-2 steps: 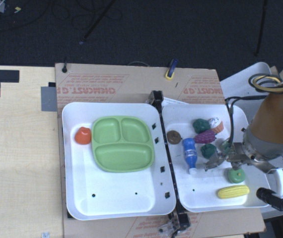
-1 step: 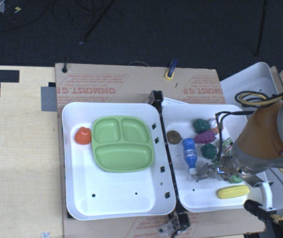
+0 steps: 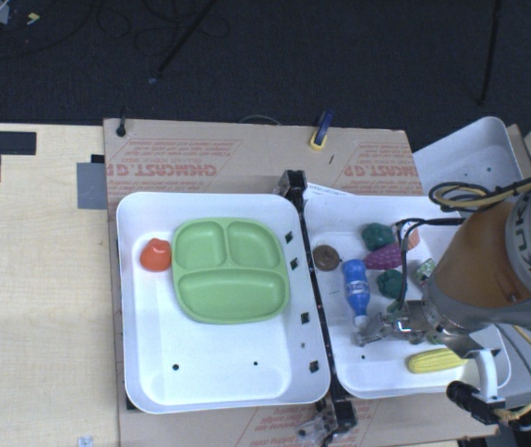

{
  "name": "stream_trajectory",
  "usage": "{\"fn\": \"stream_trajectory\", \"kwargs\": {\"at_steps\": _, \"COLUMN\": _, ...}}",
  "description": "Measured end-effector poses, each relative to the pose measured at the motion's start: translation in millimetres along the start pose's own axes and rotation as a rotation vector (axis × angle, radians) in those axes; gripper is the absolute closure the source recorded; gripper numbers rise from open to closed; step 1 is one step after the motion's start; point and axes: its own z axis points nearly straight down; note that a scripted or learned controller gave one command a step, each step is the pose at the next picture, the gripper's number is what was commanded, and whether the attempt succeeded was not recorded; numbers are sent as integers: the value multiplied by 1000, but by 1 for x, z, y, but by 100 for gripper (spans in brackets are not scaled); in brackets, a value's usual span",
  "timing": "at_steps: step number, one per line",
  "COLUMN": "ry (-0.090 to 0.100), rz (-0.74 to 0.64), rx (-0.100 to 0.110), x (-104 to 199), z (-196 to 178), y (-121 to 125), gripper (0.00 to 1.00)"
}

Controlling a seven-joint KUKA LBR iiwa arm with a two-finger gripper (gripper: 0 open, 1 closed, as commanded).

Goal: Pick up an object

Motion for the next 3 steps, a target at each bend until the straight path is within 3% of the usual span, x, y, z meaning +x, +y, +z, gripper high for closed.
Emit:
{"fn": "stream_trajectory", "kwargs": {"at_steps": 1, "ry": 1, "rz": 10, "rx": 0, "x": -2, "z": -12, "y": 0, "gripper": 100}}
{"fn": "stream_trajectory", "kwargs": {"at_steps": 3, "ry": -2, "rz": 1, "rx": -5, "x": -4, "z": -133, "y": -7, "gripper": 100}}
